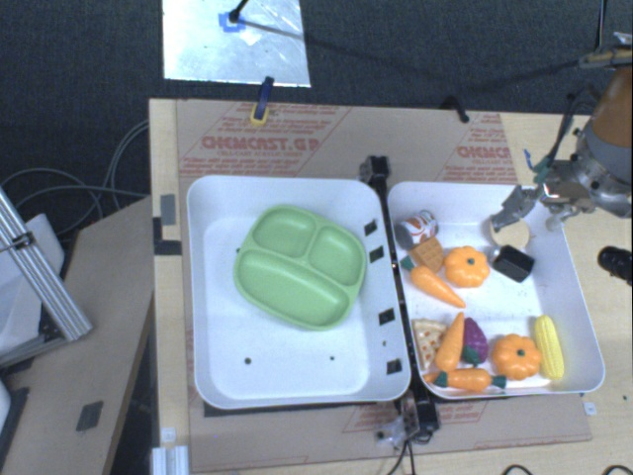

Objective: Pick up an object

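Where the arm (608, 156) enters at the right edge of the frame, most of it is cut off, and the gripper (509, 240) hangs over the upper right part of the right bin (584, 310); a grey finger and a black pad show near it, but whether the fingers are apart or together I cannot tell, and nothing is visibly between them. The small red and white item (418, 228) at the bin's upper left is too small to identify. Toys at the lower edge overlap, so their outlines run together.

Counting the right bin: two pumpkins (one mid-bin (467, 266), one lower right (516, 356)), three carrots (436, 285) (451, 340) (468, 378), one corn cob (549, 345) at the far right, one purple piece (476, 338), one tan wedge (428, 253) and one cracker-like square (426, 337).

The left bin (213, 364), at the centre of the frame, holds a single green divided plate (299, 265) with three compartments. Above the bins, at upper left of the frame, lies one shiny metal sheet (235, 28).
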{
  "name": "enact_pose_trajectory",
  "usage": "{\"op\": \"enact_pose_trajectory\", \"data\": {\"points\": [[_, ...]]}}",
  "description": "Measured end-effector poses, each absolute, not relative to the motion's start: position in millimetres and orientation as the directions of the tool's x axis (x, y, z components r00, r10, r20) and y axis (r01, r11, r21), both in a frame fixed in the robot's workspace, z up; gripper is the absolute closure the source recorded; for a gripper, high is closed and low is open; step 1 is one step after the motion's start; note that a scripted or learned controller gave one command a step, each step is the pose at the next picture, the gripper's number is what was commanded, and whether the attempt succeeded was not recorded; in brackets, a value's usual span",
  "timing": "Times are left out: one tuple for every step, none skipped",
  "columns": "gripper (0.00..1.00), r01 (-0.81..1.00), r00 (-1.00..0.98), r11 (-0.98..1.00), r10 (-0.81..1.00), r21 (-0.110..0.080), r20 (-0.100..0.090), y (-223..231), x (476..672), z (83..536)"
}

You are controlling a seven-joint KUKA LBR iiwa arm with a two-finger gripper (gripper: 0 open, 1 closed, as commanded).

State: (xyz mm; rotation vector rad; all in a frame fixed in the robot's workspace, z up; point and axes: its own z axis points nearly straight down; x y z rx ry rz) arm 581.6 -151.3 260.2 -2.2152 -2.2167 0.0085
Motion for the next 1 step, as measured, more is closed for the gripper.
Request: {"op": "enact_pose_trajectory", "data": {"points": [[0.00, 1.000, -0.003, 0.003, 1.000, 0.002, 0.000, -151.0, 583.7, 266.5]]}}
